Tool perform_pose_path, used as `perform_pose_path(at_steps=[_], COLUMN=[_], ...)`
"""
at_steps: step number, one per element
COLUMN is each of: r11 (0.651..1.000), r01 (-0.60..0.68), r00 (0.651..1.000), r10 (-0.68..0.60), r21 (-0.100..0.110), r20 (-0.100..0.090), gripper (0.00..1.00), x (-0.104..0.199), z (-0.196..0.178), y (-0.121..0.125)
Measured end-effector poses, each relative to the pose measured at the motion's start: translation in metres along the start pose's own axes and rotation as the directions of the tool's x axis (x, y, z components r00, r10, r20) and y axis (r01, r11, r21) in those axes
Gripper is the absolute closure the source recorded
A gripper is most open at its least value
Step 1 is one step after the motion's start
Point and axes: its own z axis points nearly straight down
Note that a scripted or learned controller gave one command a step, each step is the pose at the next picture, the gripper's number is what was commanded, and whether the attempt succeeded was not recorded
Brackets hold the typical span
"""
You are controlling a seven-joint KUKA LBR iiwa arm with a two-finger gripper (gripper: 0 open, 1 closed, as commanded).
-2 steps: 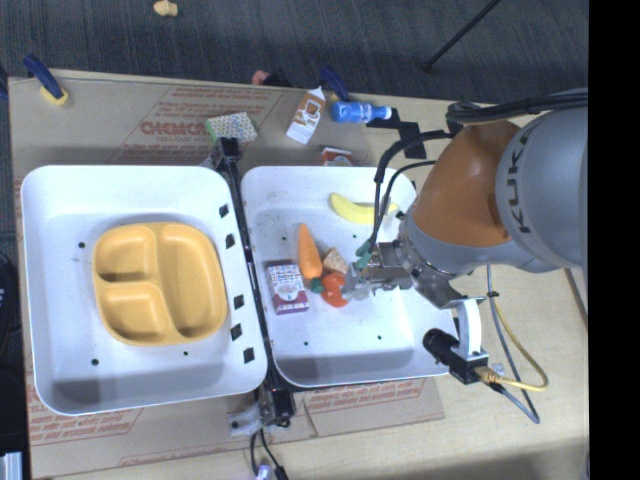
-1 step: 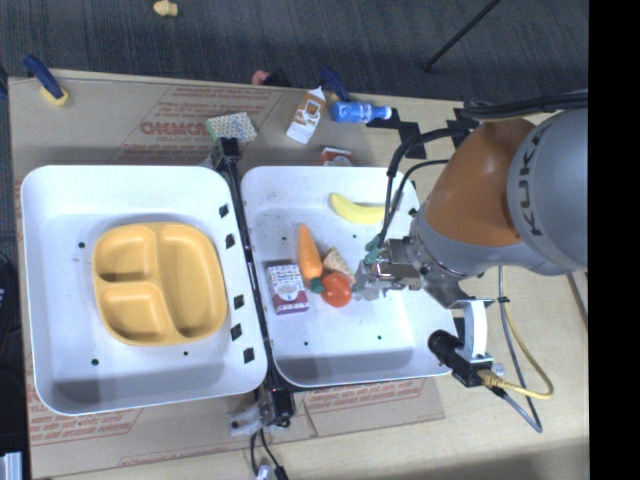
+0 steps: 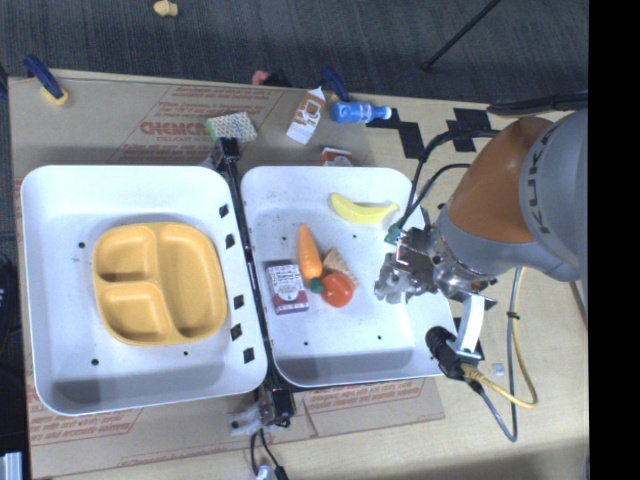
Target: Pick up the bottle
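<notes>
Nearest me, at six o'clock in my view, I see the tabletop (image 3: pixel 520 438) edge with a yellow cable (image 3: pixel 505 398) looping off the arm's wrist gear. Just above that, at about four o'clock, the gripper (image 3: pixel 393 286) sits low over the right-hand side of the right bin (image 3: pixel 340 363), with the grey arm and its orange band (image 3: pixel 495 193) bulking in behind it at three o'clock. I can't tell how far the gripper is spread from this angle; the metal is a blur against the white floor, and I see nothing caught in it.

Centre of my view now, inside the right bin: a red tomato (image 3: pixel 337 289) touching a carrot (image 3: pixel 310 252) that points toward twelve o'clock, a tan wedge tucked between them, and a small red-labelled packet (image 3: pixel 286 286) just beside at nine o'clock of the carrot. A banana (image 3: pixel 362 209) lies further back, at one o'clock of the carrot, near the gripper but apart from it.

Over at nine o'clock, the left bin (image 3: pixel 50 268) carries a yellow divided tray (image 3: pixel 160 280).

Far side, past the bins at twelve o'clock: the bottle (image 3: pixel 358 112), blue with a white band, lies on its side on the tabletop outside both bins, well apart from the gripper. A small carton (image 3: pixel 306 115) lies just beside it, and a patterned sponge (image 3: pixel 232 125) sits further toward eleven.
</notes>
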Motion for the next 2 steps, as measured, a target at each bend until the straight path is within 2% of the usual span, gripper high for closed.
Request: perform_pose_path(at_steps=[1, 2], r11=[0.996, 0.961], r01=[-0.084, -0.277], r00=[0.996, 0.961], r10=[0.084, 0.277], r21=[0.004, 0.002], r20=[-0.001, -0.001], gripper=[1.00, 1.00], x=[-0.018, -0.041], z=[0.027, 0.042], y=[0.007, 0.017])
